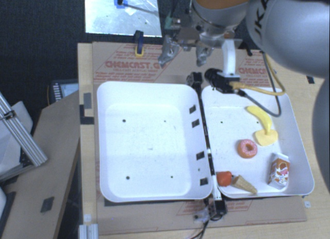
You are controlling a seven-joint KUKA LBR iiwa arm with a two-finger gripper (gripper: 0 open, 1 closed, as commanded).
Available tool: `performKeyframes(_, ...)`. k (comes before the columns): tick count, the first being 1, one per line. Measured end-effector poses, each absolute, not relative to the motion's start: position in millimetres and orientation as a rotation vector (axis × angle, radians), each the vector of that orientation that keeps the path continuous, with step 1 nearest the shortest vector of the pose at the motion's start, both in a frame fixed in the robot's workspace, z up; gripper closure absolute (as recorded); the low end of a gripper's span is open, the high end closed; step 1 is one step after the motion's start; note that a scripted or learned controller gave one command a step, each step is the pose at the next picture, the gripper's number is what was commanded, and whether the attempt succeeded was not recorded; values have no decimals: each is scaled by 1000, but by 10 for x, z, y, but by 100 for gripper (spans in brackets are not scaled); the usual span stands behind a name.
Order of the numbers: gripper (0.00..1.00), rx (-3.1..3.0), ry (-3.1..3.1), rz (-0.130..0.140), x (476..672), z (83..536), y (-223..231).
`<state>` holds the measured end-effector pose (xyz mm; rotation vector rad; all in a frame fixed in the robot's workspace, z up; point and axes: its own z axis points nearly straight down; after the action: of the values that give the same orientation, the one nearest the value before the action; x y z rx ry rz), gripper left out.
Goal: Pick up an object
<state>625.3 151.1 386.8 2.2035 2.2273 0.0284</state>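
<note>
The arm (pixel 289 21) is cut off by the top and right edges. The gripper (pixel 185 55) is seen beyond the far rim of the bins, its metal fingers (pixel 167 52) spread, nothing between them. In the right bin (pixel 299 145) are shown a glossy yellow banana (pixel 262 119), a ringed pink doughnut (pixel 247 148), a boxy carton (pixel 279 172) and a cone (pixel 243 184) beside an orange piece (pixel 224 178) of unclear form. The left bin (pixel 108 140) is smooth white plastic.

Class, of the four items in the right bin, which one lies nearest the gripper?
The yellow banana-shaped toy, highest in the right bin; the doughnut, carton and cone lie farther from the gripper.
</note>
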Motion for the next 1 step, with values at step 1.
performKeyframes(1,0,2210,2215,24,6697,5168,1280)
